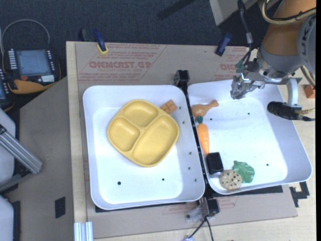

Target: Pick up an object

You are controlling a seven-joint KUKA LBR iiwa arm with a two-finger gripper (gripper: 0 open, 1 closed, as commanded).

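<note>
One hand (244,87) is what you have to work with, and it hangs over the far edge of the right bin (281,149), near that bin's back wall; you cannot tell from this angle how it is set, and nothing shows in its grip. Nearest to it, at the bin's left side, you see a tan drumstick-shaped toy (204,107) lying on the bin floor, apart from the hand. Just in front of that lies an orange carrot (203,137) along the left wall. Farther toward you, in the bin's near left corner, a small black block (214,162) sits beside a round speckled cookie (230,179) and a green leafy piece (245,170), the last two touching. Across the divider, the left bin (100,174) holds a yellow divided plate (143,132), with a small brown block (169,106) at its far right rim. Both bins rest on the cardboard-covered surface (80,69).
</note>
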